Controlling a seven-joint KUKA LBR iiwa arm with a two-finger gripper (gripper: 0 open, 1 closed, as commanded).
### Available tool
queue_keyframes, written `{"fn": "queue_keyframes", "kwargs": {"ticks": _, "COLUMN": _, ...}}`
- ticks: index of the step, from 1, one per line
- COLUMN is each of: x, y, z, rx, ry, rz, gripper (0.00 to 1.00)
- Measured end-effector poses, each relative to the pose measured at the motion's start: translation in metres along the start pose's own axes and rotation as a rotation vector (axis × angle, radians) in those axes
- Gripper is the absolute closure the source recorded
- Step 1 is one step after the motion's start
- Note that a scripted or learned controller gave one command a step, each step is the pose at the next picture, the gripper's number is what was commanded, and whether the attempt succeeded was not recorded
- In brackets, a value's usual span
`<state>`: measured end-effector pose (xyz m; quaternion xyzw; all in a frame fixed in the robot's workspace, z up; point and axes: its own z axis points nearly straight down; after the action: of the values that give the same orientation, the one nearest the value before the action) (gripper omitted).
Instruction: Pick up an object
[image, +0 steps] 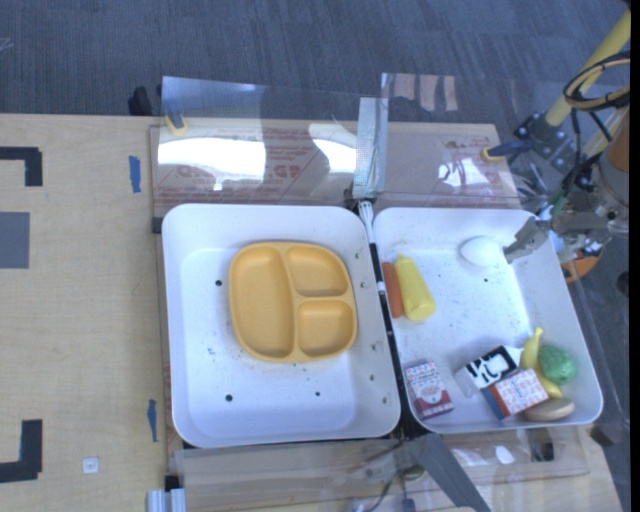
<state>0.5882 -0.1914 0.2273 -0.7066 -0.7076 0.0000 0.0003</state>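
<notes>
Grey hand (527, 238) (grip unreadable) hovers beside white egg (479, 251); bread (552, 409) sits half hidden under toys.

A KUKA iiwa arm (590, 150) reaches in from the right, its cabled wrist up and to the right of the tool (524, 240). One grey finger (522, 241) slants down and leftward; whether the fingers are parted is unclear.
</notes>
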Motion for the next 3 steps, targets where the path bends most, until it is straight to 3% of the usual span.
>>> {"fn": "queue_keyframes", "kwargs": {"ticks": 1, "x": 0.016, "y": -0.068, "z": 0.071, "rx": 0.007, "ry": 0.002, "rz": -0.025, "gripper": 0.0}}
{"fn": "queue_keyframes", "kwargs": {"ticks": 2, "x": 0.035, "y": -0.104, "z": 0.134, "rx": -0.015, "ry": -0.005, "rz": -0.114, "gripper": 0.0}}
{"fn": "queue_keyframes", "kwargs": {"ticks": 3, "x": 0.034, "y": -0.101, "z": 0.121, "rx": -0.025, "ry": -0.011, "rz": -0.113, "gripper": 1.0}}
